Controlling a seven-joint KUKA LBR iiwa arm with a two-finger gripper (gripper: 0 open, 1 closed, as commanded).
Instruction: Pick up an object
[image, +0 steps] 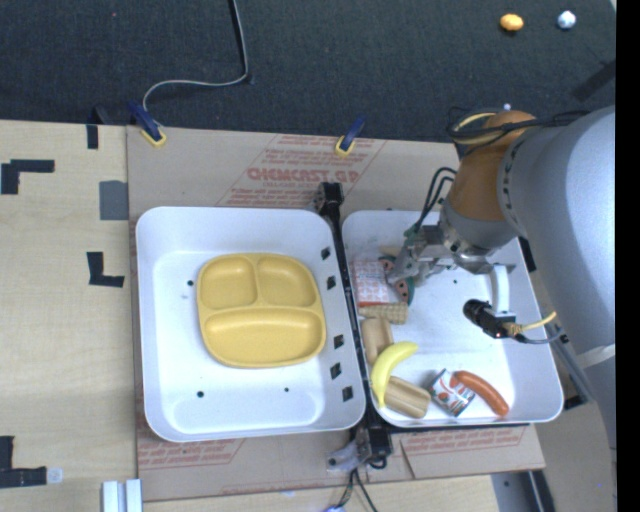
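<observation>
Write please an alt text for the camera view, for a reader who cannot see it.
A grey robot arm with an orange band reaches from the right, its two-finger gripper low over the right white bin, which holds a yellow banana, a red sausage, a small can and other food items. The left white bin holds a yellow divided plastic plate.

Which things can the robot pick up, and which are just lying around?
For picking up, in the right bin: banana, sausage, small can, bread roll, and the packet beside the gripper.

Just lying about: yellow divided plate in the left bin, blue clamps.
</observation>
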